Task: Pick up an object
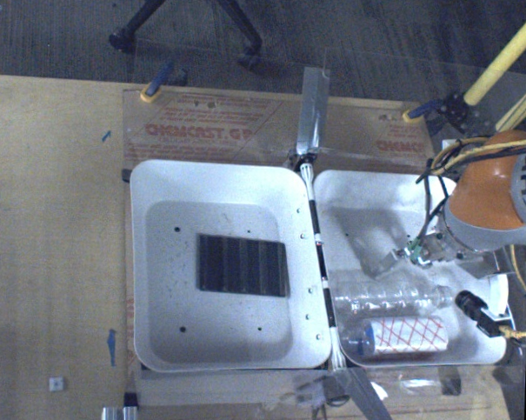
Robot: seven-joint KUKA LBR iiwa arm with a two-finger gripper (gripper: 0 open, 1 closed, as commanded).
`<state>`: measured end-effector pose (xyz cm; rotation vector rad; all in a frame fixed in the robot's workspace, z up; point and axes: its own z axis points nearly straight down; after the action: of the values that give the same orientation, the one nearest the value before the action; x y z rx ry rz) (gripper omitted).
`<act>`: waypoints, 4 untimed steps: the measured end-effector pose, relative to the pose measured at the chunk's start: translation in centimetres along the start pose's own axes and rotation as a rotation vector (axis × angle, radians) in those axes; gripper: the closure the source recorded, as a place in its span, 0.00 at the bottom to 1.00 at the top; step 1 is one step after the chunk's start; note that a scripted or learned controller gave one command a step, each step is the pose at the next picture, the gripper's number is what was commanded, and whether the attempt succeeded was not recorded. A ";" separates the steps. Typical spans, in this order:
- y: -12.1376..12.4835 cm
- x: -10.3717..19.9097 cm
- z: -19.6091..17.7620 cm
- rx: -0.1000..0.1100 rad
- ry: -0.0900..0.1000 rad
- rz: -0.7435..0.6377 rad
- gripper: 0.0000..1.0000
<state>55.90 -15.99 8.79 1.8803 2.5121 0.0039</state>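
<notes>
In the right bin (360,190) a clear plastic bottle (390,298) lies on its side, along the bin's width. Just in front of it lies a red-and-white checked tube (411,335) with a blue cap on its left end. My gripper (410,252) hangs low over the right bin's middle right, just behind the bottle and apart from it. Above it are the grey wrist and the orange band. A black ribbed mat (243,265) lies flat in the middle of the left bin (141,243).
The two bins meet at a raised divider (318,251) running front to back. A clear acrylic sheet (206,128) with clamps lies behind the bins. Wooden bench surface (53,239) stretches to the left. A tripod's legs (193,19) stand on the floor behind.
</notes>
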 end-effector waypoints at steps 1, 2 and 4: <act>2.7 5.3 -0.1 -0.004 0.000 -0.045 0.00; -0.3 -5.4 0.0 -0.003 0.002 0.069 0.00; 4.7 -1.8 0.0 -0.004 -0.003 -0.196 0.00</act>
<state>60.90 -16.39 8.79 1.6227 2.6801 0.0055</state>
